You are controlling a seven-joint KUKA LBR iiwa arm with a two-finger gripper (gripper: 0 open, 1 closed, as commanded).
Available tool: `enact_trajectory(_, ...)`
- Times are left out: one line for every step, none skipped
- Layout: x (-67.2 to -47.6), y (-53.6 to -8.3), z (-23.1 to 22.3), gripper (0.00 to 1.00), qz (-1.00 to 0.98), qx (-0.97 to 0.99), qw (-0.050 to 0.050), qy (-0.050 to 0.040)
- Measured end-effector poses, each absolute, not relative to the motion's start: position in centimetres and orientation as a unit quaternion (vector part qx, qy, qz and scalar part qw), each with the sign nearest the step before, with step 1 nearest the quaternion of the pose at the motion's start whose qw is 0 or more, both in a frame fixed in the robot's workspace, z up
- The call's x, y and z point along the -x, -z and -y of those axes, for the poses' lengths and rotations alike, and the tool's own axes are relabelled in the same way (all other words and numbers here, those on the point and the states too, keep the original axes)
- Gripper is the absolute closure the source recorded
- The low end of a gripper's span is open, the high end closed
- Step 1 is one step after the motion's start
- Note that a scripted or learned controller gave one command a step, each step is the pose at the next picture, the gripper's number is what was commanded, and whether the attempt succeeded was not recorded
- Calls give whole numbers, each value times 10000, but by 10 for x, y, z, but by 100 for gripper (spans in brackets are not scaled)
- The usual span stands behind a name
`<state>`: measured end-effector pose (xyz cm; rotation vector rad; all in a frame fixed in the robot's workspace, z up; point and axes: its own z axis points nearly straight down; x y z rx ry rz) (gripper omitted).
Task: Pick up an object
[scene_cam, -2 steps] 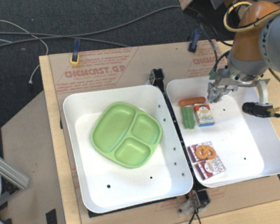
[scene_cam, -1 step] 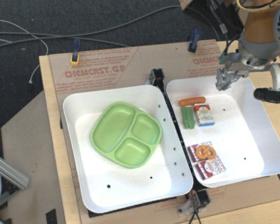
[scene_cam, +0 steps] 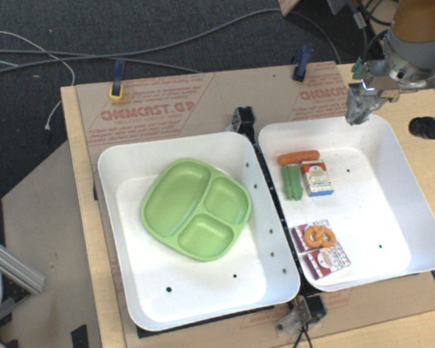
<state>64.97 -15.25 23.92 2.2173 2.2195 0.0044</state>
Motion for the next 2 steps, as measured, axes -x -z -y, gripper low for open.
enact_trajectory(-645, -230, 107, 100, -7078, -7065, -10, 5)
enact_trajectory(-642, -240, 56, 100, -7083, -7060, -10, 0)
